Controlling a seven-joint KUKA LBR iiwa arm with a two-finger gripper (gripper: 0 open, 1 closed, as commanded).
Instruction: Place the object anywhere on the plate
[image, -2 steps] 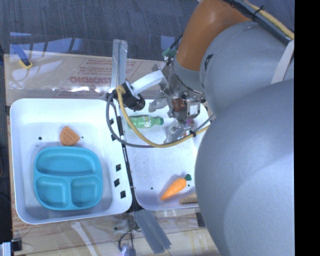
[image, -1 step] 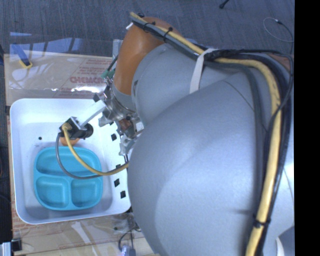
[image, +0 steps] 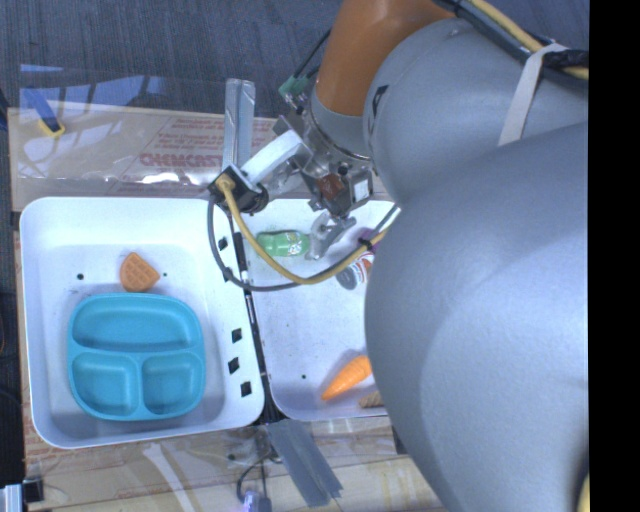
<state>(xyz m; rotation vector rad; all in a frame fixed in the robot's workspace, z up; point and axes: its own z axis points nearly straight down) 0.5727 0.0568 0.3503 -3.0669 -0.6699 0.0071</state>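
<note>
A blue plate (image: 136, 366) with three compartments lies in the left bin (image: 40, 250). Just behind it on the bin floor sits a small round orange waffle piece (image: 139, 272). In the right bin (image: 300, 330) a green object (image: 281, 242) lies near the back, and an orange carrot (image: 347, 377) lies near the front, partly under the arm. My gripper (image: 325, 236) hangs low over the back of the right bin, right beside the green object on its right side. A small red and white thing (image: 360, 268) peeks out under the arm.
The big grey arm covers most of the right bin. A yellow cable (image: 262, 270) loops from the wrist across the wall between the bins. Clear plastic sheeting (image: 120, 140) lies behind the left bin.
</note>
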